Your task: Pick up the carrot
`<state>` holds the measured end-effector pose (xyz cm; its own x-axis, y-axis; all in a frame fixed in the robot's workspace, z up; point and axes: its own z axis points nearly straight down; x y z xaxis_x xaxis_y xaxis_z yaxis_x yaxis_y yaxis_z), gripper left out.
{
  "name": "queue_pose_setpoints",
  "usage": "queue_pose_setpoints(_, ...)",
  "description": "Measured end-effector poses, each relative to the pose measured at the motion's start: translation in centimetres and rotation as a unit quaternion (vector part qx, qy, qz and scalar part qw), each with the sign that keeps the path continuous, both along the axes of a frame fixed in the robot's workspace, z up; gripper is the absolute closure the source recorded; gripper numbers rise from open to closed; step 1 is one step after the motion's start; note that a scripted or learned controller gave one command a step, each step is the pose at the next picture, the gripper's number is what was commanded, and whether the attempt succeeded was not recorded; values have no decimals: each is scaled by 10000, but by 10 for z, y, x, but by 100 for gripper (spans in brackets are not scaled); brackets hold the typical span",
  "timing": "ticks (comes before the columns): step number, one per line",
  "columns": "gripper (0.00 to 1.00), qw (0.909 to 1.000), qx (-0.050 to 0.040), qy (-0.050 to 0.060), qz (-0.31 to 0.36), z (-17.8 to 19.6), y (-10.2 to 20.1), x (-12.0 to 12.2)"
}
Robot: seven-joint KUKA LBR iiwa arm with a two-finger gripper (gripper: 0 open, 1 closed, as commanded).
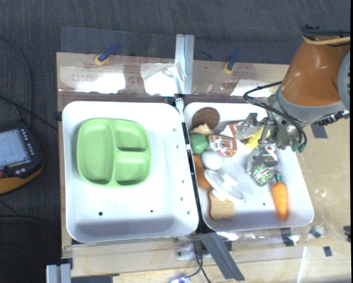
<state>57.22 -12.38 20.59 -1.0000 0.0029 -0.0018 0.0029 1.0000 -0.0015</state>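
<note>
You see the grey KUKA arm (341, 81) coming in from the upper right of the bench, its broad orange band (314, 69) sitting just above the wrist and taking up most of what shows of the limb. Below the band, the grey wrist housing (294, 108) angles down and to the left, over the back right corner of the right-hand bin. The metal two-finger gripper (263, 149) hangs from that wrist, pointing down into the bin's right half, near its back wall. You look almost straight down its length, so its body foreshortens and blurs into a grey, shiny cluster.
</note>
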Motion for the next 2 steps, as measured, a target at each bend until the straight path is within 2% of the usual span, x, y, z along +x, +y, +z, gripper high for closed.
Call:
queue_pose_setpoints(1, 0, 9960, 2, -14, -891, -109, -79, -43)
queue_pose_setpoints(2, 100, 9960, -16, -15, -889, -100, -79, -42)
